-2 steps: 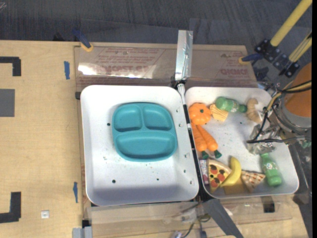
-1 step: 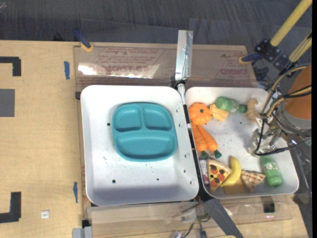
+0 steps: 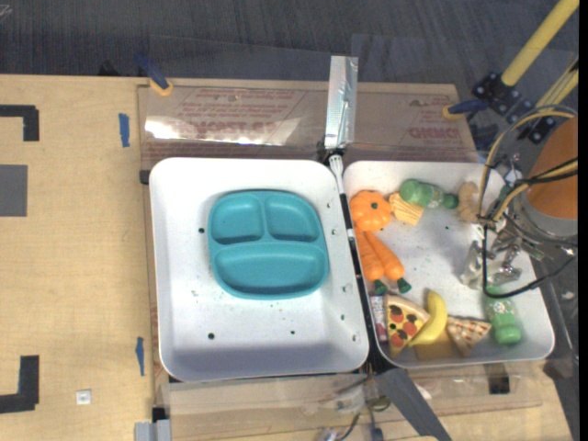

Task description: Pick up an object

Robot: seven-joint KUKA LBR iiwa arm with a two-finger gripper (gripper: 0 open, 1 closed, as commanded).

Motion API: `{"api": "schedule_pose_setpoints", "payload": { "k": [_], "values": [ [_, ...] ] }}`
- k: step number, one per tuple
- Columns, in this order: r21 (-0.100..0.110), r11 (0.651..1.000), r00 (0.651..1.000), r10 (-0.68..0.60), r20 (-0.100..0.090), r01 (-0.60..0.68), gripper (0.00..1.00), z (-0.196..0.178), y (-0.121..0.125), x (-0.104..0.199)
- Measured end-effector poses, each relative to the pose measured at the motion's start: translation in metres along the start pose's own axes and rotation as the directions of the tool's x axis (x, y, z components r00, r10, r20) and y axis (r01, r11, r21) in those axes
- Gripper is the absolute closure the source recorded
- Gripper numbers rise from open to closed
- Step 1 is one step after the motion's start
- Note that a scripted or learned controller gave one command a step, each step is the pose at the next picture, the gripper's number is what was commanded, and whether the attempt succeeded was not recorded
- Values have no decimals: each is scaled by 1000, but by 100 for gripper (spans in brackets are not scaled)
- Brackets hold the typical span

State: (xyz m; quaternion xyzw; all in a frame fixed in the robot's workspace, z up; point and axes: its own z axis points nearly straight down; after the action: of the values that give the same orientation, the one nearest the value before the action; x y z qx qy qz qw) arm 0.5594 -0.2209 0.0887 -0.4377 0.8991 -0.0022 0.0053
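The right bin point(image 3: 432, 246) holds several toy foods. An orange pumpkin point(image 3: 371, 209) lies at its back left, with carrots point(image 3: 378, 257) in front of it. A corn piece point(image 3: 405, 209) and a green vegetable point(image 3: 424, 193) lie further back. Along the front edge are a pizza slice point(image 3: 401, 320), a banana point(image 3: 434, 318), a sandwich wedge point(image 3: 469, 332) and a green toy point(image 3: 504, 324). My gripper point(image 3: 490, 269) hangs low over the bin's right side, just behind the green toy. Cables partly hide it. I see nothing held in it.
The left bin point(image 3: 184, 320) carries a teal divided plate point(image 3: 267, 243). A beige toy point(image 3: 470, 200) lies at the right bin's back right, close to the arm point(image 3: 556, 186). A metal divider strip point(image 3: 342, 99) stands behind the bins. Bare bin floor shows around the right bin's middle.
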Motion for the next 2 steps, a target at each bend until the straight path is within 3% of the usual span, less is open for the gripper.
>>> {"api": "schedule_pose_setpoints", "payload": {
  "k": [1,2],
  "values": [
    [0,951,951,-309,4,309,100,0,0,-3],
    [0,853,853,-521,2,521,100,1,-16,-42]
  ]
}}
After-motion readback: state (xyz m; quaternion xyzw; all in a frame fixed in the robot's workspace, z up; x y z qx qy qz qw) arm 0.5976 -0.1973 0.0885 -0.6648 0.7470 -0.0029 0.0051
